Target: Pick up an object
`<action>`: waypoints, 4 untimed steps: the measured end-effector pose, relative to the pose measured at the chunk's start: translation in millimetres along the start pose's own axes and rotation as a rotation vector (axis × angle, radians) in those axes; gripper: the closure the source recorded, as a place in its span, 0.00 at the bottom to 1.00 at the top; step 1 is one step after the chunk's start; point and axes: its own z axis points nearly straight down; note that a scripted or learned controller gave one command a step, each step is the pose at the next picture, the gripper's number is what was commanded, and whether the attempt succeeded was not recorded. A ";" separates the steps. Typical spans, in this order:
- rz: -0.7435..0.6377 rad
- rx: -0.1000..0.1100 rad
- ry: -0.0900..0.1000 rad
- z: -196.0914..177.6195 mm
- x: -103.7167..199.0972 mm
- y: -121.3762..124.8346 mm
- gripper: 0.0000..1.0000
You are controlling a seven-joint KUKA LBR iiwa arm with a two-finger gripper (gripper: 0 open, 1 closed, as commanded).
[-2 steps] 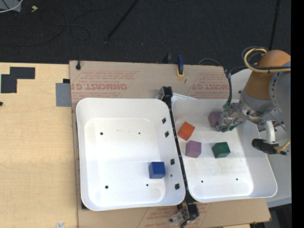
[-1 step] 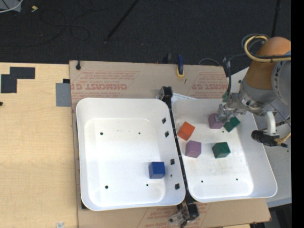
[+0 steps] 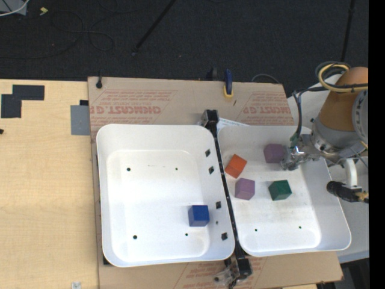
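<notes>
Your gripper (image 3: 293, 159) sits low in right white bin (image 3: 325, 233), right of frame centre, just beside dull purple cube (image 3: 274, 153); likely lined up for grasp; finger spread — cannot tell; nothing visibly held; orange cube (image 3: 236, 165), lilac cube (image 3: 244, 189), green cube (image 3: 280, 189) loose nearby; blue cube (image 3: 198, 215) alone in left bin (image 3: 114, 161).

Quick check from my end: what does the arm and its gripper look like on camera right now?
The arm is grey with an orange band above the wrist. Yellow and black cables loop beside that band. The gripper is small, metallic grey with dark parts.

One block (image 3: 198, 215) in left bin (image 3: 120, 138) — four in right bin (image 3: 325, 236), near gripper (image 3: 293, 160).
</notes>
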 end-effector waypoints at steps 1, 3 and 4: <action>-0.003 -0.002 0.000 16.9 2.6 -3.8 1.00; 0.000 -0.008 -0.001 -28.0 -0.5 24.3 1.00; -0.003 -0.020 -0.004 -13.3 -0.2 27.6 1.00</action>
